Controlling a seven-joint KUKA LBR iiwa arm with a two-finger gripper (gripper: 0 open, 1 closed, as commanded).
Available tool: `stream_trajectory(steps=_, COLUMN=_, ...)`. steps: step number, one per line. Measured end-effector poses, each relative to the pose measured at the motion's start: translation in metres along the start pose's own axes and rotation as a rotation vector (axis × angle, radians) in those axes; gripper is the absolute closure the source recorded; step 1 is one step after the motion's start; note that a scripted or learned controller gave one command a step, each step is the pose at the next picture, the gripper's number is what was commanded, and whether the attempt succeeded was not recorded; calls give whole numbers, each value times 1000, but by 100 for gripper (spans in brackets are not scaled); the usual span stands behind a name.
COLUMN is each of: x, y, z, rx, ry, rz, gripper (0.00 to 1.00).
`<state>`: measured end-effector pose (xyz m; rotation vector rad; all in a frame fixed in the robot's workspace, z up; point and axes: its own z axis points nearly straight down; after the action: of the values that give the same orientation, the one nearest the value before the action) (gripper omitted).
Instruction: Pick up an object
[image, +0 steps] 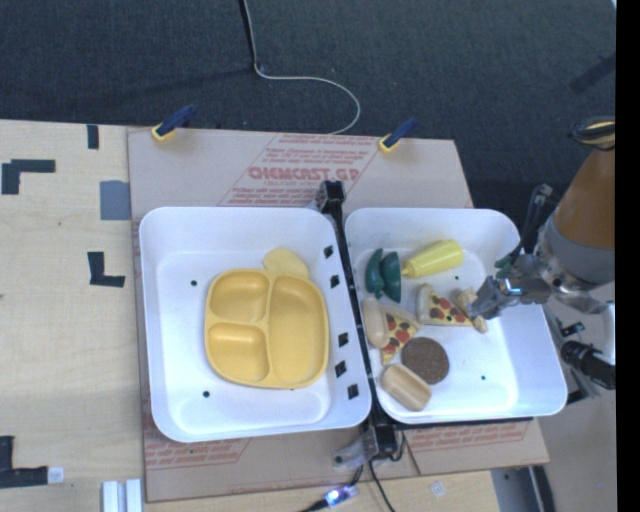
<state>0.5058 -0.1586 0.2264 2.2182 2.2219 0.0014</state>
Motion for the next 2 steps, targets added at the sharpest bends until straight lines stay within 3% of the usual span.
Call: stream_trajectory(steps=2, x=86, y=48, z=-12, rx=2, ry=2, rz=-5, gripper=100)
